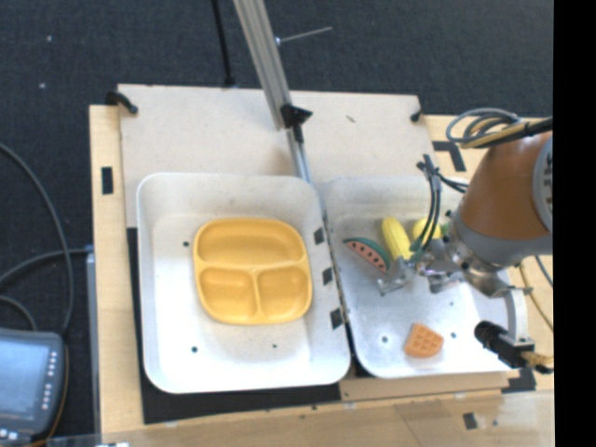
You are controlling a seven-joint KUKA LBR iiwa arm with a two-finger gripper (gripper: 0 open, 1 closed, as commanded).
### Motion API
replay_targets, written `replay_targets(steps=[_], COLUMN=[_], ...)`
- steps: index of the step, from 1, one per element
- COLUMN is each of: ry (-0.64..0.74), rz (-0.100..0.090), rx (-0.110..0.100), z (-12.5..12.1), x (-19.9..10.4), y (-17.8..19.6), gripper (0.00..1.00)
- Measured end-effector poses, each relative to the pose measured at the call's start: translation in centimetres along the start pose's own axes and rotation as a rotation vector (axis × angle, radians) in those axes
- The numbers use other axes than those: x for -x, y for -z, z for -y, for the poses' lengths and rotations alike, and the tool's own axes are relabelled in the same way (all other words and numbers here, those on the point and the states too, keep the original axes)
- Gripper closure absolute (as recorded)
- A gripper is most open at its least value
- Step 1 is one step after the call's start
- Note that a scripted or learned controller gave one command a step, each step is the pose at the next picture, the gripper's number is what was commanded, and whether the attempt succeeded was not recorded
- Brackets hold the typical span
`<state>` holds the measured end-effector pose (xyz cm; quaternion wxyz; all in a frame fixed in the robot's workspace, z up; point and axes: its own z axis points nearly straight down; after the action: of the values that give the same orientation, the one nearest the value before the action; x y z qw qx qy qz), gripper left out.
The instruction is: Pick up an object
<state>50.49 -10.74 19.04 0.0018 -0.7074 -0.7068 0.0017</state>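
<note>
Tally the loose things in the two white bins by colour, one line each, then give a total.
Yellow: 2, the divided plate in the left bin and the corn cob in the right bin
Orange: 1, the waffle piece
Red and green: 1, the watermelon slice
Total: 4

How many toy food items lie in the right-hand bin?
3. The corn cob is near the bin's middle, the watermelon slice just left of it, and the waffle near the front edge. The arm may hide others.
</note>
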Motion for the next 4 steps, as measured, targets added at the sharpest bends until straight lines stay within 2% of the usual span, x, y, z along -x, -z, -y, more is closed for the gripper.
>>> replay_targets(steps=[1,2,3,4], ry=[0.000,-0.005,0.004,0.004], rz=[0.000,0.000,0.002,0.002], rx=[-0.001,0.010,0.011,0.013], z=[0.2,-0.1,-0.6,0.1], x=[-0.2,-0.1,-0.4,-0.3], y=[-6.3,-4.8,-0.4,4.6], gripper=[0.00,1.00,1.00,1.00])
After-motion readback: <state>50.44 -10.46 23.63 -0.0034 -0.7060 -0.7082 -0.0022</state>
